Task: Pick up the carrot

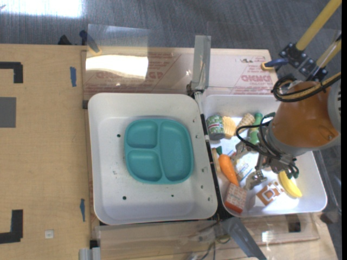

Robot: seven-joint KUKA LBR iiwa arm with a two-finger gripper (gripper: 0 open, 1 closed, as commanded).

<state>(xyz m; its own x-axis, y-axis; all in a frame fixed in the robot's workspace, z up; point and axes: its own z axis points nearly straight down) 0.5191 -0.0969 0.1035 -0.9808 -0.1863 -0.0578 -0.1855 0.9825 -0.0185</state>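
Carrot point(228, 169) lies in right bin point(317, 196), left half, just beside the divider wall, orange body slanted, green top toward upper left. Not held. Gripper point(259, 173) hangs just right of the carrot, above the clutter; how far it is open cannot be told, and nothing is seen between its fingers. 1 carrot, 1 banana point(291, 186) near right wall, 1 green can point(216, 125) at top left of that bin, 1 red-and-white box point(235, 197) just below the carrot tip, other small packages bunched mid-bin. Left bin point(103, 145) holds 1 teal plate point(159, 150) with 3 compartments, white floor open around it. 2 bins touch side by side on a tan cardboard-covered bench point(43, 145); grey floor beyond. Carrot's left side is tight to the wall.
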